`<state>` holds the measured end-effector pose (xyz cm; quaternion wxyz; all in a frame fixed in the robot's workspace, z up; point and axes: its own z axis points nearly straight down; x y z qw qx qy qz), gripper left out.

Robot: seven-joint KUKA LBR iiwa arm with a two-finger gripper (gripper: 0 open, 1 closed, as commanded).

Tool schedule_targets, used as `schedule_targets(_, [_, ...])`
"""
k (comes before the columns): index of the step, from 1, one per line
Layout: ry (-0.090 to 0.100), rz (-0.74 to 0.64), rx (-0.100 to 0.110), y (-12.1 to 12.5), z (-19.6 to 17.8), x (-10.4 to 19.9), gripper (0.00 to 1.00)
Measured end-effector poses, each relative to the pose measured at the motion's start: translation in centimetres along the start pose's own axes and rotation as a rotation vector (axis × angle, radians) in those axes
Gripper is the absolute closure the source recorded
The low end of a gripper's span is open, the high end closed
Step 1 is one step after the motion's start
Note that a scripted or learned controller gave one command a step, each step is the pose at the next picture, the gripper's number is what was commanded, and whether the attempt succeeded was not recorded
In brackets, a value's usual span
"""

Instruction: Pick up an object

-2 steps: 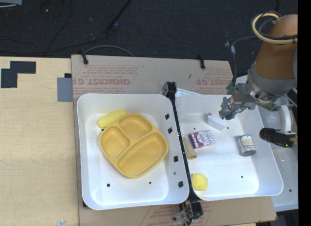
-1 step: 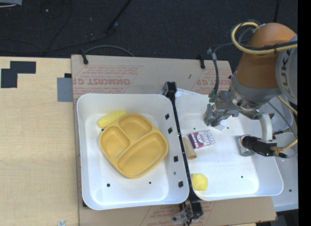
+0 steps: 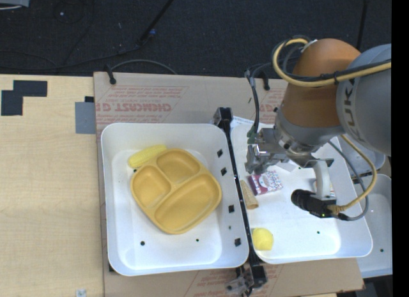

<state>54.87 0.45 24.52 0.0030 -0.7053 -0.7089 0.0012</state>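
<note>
Pale wooden bench (image 3: 45, 193) is being taken up across the left and centre of the frame, with a brown cardboard sheet (image 3: 160, 101) being laid under both bins. Grey arm (image 3: 319, 91) with its orange band is being reached in from the right, upper right of the frame being covered by it, over the right bin (image 3: 307, 241). Left bin (image 3: 128, 238) is being occupied at centre-left by a yellow compartment tray (image 3: 176, 190), being rested flat and turned at a slant. Gripper (image 3: 259, 155) is being held low over the upper left part of the right bin, close to the divider between the bins; how far it is open cannot be told, and nothing is being shown as gripped. Small packet (image 3: 267, 182), pink and white, is being left on the right bin's floor just below the gripper; contact cannot be told. Yellow ball (image 3: 262, 239) is being kept in the lower left corner of the right bin, well apart from the gripper. Tan block (image 3: 248, 195) is being leaned along the right bin's left wall, just beside the packet. Yellow piece (image 3: 146, 156) is being tucked against the tray's upper left edge in the left bin.
</note>
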Motion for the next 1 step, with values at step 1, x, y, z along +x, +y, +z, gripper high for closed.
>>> schedule_targets(1, [-0.001,0.0,0.001,-0.33,1.34,4.98,1.0])
